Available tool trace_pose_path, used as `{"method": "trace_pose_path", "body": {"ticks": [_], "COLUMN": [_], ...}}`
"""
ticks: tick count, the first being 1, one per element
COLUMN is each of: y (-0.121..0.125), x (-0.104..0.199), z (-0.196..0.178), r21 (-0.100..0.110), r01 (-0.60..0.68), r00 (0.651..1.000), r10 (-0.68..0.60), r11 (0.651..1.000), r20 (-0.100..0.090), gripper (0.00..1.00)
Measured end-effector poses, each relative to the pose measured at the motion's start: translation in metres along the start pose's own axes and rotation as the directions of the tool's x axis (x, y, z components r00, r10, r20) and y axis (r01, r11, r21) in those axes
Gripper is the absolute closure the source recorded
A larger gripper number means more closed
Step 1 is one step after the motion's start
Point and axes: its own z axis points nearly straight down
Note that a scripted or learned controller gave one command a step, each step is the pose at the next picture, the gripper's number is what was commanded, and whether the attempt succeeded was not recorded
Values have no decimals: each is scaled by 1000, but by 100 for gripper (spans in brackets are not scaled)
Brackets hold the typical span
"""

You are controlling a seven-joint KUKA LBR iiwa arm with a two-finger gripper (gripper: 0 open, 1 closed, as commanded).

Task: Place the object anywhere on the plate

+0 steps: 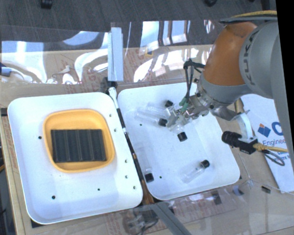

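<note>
Nothing on the plate yet.
Near me, one clear vial lies in the right bin; farther, my pincer hovers by another vial, grip state indiscernible; yellow plate waits left.

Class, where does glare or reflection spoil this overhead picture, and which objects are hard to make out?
Camera view: bright window reflections streak the clear panel behind the bins; the clear plastic vials nearly vanish against the right white bin; the yellow plate reads sharply.
</note>
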Motion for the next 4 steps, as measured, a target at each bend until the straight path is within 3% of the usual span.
{"method": "trace_pose_path", "body": {"ticks": [1,2,3,4], "y": [37,43,-2,58], "x": [18,82,131,153], "z": [-1,12,16,15], "r21": [-1,2,2,0], "r01": [69,300,413,467], "r00": [998,954,911,884], "r10": [-69,-300,-413,-467], "r11": [998,954,911,884], "r20": [0,-2,-2,0], "gripper": [100,100,100,100]}}
